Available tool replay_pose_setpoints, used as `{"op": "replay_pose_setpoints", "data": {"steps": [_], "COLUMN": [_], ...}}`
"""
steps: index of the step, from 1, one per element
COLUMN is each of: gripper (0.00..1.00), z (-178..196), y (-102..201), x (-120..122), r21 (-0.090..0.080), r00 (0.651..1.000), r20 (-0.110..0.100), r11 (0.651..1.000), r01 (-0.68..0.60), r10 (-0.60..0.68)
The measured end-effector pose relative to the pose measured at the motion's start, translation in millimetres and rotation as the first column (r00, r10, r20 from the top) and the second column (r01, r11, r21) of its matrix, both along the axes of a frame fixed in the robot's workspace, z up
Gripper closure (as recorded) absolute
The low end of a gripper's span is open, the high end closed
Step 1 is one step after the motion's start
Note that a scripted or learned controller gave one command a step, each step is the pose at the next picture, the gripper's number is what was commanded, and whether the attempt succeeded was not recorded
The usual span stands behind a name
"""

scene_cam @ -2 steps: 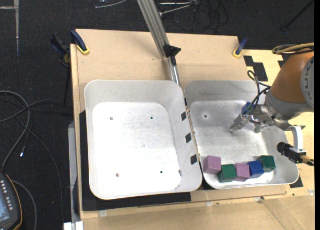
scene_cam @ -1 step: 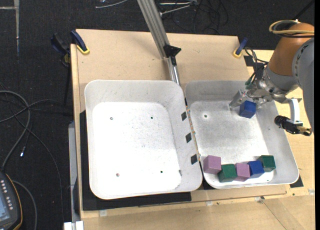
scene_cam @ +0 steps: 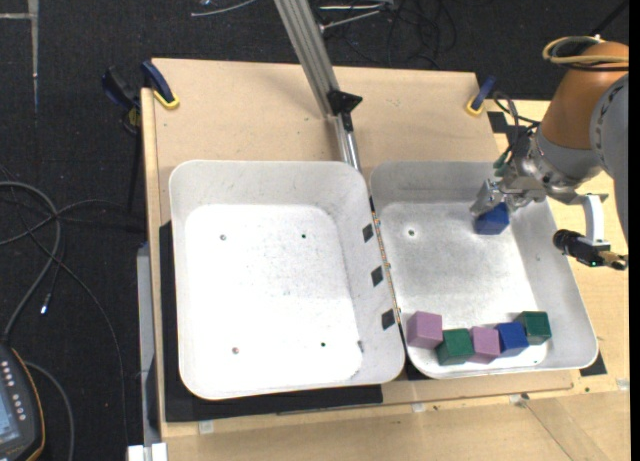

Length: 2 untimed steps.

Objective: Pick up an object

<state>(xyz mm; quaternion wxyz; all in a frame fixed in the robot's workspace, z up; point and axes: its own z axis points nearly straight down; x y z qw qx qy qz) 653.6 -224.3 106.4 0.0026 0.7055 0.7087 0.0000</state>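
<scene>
Over right bin [scene_cam: 560, 279], far side: gripper [scene_cam: 497, 201] pinching blue block [scene_cam: 491, 219]. Along near edge: purple, green, purple, blue, green blocks [scene_cam: 480, 337] in row.

Right bin [scene_cam: 470, 269]: floor mid is open for passage. Row of cubes [scene_cam: 478, 337] blocks its near wall; arm w/ gripper [scene_cam: 495, 204] and blue block [scene_cam: 491, 219] crowd far-right corner.

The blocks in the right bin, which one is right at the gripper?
The blue block up near the bin's far side, just under the gripper. The other five sit in a row along the near edge.
</scene>
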Motion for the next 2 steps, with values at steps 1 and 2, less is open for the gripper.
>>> {"op": "replay_pose_setpoints", "data": {"steps": [1,2], "gripper": [1.0,1.0], "z": [47.1,90.7], "y": [73.3,180.8], "x": [-1.1,2.7], "r21": [0.005,0.006], "r00": [1.0,1.0], "r20": [0.002,0.0], "r11": [1.0,1.0], "r01": [-0.004,-0.005], "r10": [0.004,0.005]}}
